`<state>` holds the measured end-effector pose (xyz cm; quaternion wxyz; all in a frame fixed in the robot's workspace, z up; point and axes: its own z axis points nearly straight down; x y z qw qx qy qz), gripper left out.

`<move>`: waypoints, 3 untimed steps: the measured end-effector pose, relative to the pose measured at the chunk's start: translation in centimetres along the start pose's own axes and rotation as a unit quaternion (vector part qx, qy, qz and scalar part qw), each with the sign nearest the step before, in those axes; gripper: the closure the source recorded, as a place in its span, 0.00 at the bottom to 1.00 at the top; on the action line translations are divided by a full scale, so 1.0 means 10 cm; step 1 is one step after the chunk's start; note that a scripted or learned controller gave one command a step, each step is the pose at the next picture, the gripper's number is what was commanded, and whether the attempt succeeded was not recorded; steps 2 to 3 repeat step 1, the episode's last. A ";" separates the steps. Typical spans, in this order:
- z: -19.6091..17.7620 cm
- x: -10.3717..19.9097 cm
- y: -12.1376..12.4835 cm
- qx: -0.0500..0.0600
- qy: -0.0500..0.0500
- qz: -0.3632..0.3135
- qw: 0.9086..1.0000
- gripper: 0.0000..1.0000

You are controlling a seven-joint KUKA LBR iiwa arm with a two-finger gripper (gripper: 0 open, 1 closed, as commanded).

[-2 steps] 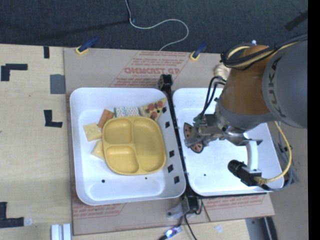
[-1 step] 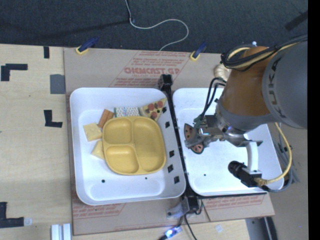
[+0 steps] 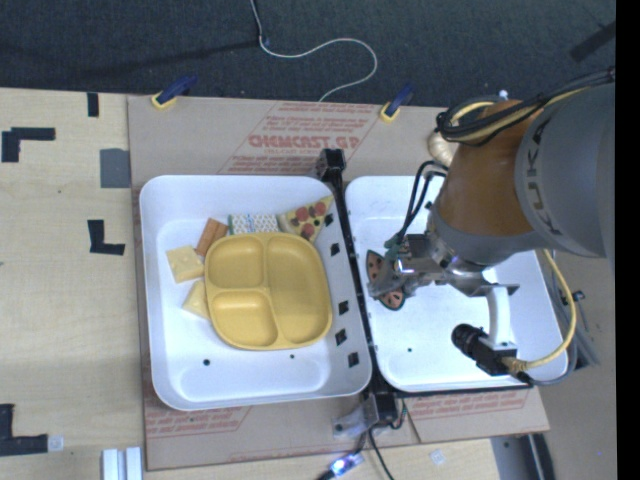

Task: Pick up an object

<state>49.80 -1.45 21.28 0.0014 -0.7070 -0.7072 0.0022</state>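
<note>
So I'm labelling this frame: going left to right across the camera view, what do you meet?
Left bin → pale food pieces → yellow divided plate → brown object in the right bin → gripper → arm.

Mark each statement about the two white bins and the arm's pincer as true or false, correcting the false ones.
1. The yellow divided plastic plate lies in the left white bin. True.
2. The plate has two compartments. False: three.
3. The pincer is over the right white bin. True.
4. A small brown object sits at the pincer, near the divider. True.
5. The flat tan pieces lie in the right bin. False: in the left bin, beside the plate.
</note>
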 end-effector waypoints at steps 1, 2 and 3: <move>-0.22 0.00 -0.02 -0.002 0.001 -0.001 1.000 1.00; -0.22 0.00 -0.02 -0.002 0.001 -0.001 1.000 1.00; -0.22 0.00 -0.02 -0.002 0.001 -0.001 1.000 1.00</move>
